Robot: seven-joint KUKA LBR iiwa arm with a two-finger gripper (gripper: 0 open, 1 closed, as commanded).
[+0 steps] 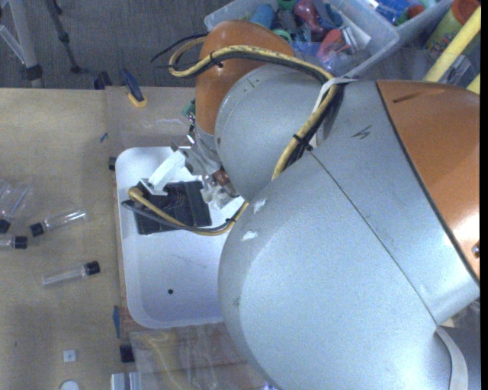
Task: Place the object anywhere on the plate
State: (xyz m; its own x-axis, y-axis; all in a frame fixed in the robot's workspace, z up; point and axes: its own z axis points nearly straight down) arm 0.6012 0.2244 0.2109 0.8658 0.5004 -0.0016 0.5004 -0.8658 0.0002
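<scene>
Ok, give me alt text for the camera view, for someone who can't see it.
A grey and orange robot arm reaches in from the right, covering much of a white bin. Clear vials with black caps lie on the wooden bench to the left.

Soft even light; near arm [343, 251] slightly blurred; white bin [152, 305] bright.

One white bin [145, 305] is sitting on the table [53, 327]. Two clear black-capped vials are lying whole beside it, an upper vial [67, 220] and a lower vial [69, 273]; two more black caps [19, 242] are showing at the left edge. One blue clamp [135, 90] is resting farther back, and one clear tub [358, 23] of mixed toys is standing behind.
</scene>
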